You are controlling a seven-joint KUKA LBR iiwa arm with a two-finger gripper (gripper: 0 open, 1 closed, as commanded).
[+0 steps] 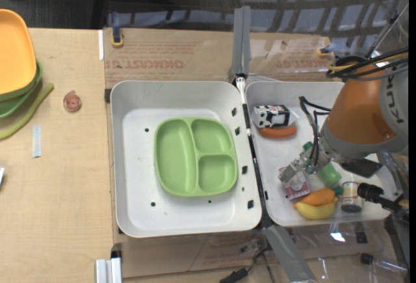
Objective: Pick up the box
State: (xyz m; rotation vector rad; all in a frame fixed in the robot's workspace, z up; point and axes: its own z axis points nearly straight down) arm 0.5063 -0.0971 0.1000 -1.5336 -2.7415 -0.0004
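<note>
The counter (58, 197) holds two white bins side by side. The left bin (130, 164) has a green plate (195, 156) in its middle, and the plate has three parts. The right bin (276, 207) is full of small things. The box (271, 116) is black and white and sits near the top left corner of the right bin, at about 11 o'clock from the middle of that bin. It touches a red sausage toy (278, 132) that lies just under it, at 6 o'clock from the box. The grey arm with its orange band (364, 112) comes in from 3 o'clock and reaches down into the right bin. The gripper (304, 164) is low in the middle of that bin, at about 5 o'clock from the box and apart from it. You cannot tell if it is clenched or released, because it is small and mixed in with the toys. Just by the gripper, at 3 o'clock, is a green round toy (329, 174). At 6 o'clock from the gripper lie a pink packet (297, 191), an orange carrot toy (318, 197) and a yellow banana toy (315, 211). A small can (351, 196) stands at 3 o'clock from the carrot. Far off at 9 o'clock, yellow and green plates (14, 67) sit stacked at the counter's edge.
</note>
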